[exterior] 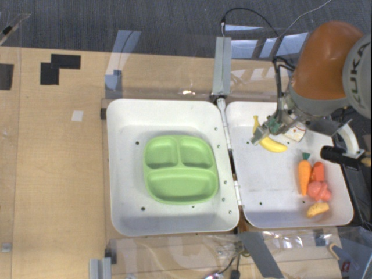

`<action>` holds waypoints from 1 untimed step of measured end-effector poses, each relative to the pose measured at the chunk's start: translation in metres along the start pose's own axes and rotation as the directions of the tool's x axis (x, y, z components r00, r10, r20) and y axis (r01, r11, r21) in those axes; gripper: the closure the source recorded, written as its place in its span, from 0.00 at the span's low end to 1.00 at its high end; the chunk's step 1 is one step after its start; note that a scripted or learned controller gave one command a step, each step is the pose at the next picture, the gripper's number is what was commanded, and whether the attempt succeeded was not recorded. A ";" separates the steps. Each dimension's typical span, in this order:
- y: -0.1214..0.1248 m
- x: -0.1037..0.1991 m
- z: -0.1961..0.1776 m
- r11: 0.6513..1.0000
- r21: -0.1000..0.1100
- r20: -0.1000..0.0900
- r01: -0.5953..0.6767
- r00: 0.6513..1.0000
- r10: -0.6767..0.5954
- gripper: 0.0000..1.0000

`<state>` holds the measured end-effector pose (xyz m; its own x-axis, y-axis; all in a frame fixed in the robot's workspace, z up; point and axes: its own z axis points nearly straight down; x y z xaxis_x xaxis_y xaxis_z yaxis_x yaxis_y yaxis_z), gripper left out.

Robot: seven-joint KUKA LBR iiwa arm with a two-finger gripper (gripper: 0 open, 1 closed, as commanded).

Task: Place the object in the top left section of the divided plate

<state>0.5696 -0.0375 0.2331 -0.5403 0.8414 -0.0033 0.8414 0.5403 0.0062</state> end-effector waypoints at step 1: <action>0.036 0.070 -0.027 0.999 -0.001 -0.001 0.048 0.999 -0.048 1.00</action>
<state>0.5623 0.0411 0.2601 -0.5802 0.8144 -0.0027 0.8144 0.5802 0.0066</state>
